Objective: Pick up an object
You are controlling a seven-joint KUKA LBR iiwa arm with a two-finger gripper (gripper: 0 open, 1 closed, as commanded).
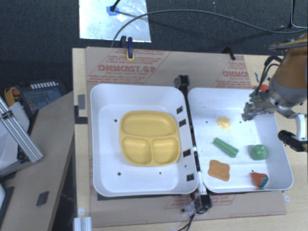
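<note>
Right bin [284, 177]: green stick [225, 147] at centre, lying flat, apart from other pieces. Likely light, stiff plastic, smooth; take across its narrow middle. Gripper [250, 110] above the bin's far edge; finger state cannot be told.

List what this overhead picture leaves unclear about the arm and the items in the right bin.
- Gripper: small and dark in the camera view over the right bin; its finger state is unreadable.
- Arm: cut off by the right edge.
- Red item: too small to identify; a green tip shows.
- Pale yellow piece: too small and blurred to name.
- Orange flat piece: surface detail unreadable.
</note>
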